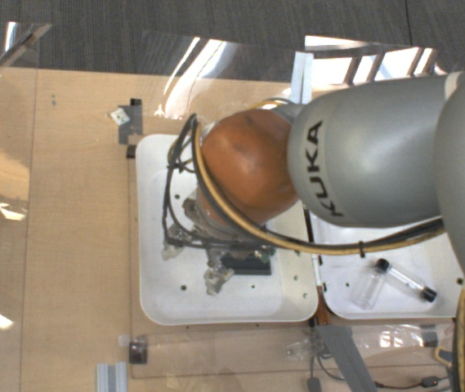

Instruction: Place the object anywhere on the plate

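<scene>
My gripper [203, 258] hangs low over the left white bin [158, 300], near the bin's middle, beneath the orange wrist band [244, 166]. The big grey arm covers much of that bin and whatever lies under it. In the right bin [379, 309] lies a clear tube with black ends [404, 281], and beside it on the left a small clear vial [366, 291]. The gripper is well to the left of both, across the divide between the bins.
A wooden bench [60, 243] surrounds the bins. Cables [181, 158] loop round the wrist. A small black bracket [131, 123] stands at the left bin's far left corner, and another bracket [137, 350] at its near left corner.
</scene>
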Tool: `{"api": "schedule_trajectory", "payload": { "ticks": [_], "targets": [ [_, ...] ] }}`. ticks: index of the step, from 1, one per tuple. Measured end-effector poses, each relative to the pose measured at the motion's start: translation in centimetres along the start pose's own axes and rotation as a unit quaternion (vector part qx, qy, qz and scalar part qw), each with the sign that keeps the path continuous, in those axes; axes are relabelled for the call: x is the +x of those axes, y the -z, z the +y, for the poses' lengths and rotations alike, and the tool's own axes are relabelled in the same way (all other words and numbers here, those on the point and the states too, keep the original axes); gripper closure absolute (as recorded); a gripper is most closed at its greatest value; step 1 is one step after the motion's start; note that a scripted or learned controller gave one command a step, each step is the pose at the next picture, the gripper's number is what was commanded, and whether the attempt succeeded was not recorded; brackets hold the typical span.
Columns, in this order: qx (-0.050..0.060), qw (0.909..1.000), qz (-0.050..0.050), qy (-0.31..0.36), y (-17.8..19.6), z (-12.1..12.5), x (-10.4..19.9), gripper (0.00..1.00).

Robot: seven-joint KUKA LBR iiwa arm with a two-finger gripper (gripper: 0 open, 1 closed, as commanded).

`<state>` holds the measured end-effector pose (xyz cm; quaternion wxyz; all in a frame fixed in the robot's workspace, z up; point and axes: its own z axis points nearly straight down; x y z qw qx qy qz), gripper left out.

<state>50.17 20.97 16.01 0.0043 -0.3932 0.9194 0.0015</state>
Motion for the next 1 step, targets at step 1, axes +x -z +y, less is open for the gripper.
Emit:
{"api": "schedule_trajectory", "payload": {
  "ticks": [1],
  "targets": [
    [0.001, 0.9569, -0.004, -0.290, -6.88, 0.33, -0.09, 0.00]
  ]
}}
